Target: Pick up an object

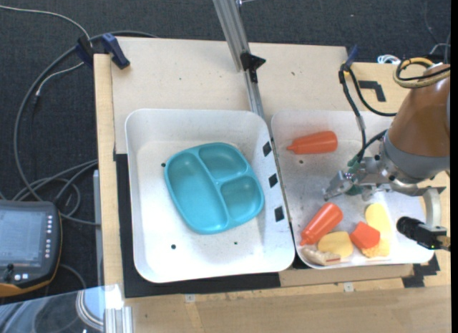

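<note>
Gripper (342,185) is seen low over the right bin (286,203), fingertips pointing toward the bin's middle, apart from every item. Whether it is spread or closed cannot be told (metal parts too small and cluttered).

Candidate objects all lie in the right bin. Count: two orange carrot-like pieces, one upper orange piece (313,142) near the far wall, one lower orange piece (321,222) just below the gripper; two yellow pieces (377,217) and (336,243); one small red-orange block (366,235) between the yellows. A pale scrap at the near rim is not identifiable.

The left bin (143,181) carries one teal divided plate (213,186).

Handling, judged only: these look like hollow plastic toy food, so light, stiff, smooth and likely slippery; tapered shapes may squirt out if pinched near the tip. The lower orange piece is probably best taken across its thick middle, jaws square to its long axis. The near-corner cluster is touching, so a clean grasp there is doubtful.
</note>
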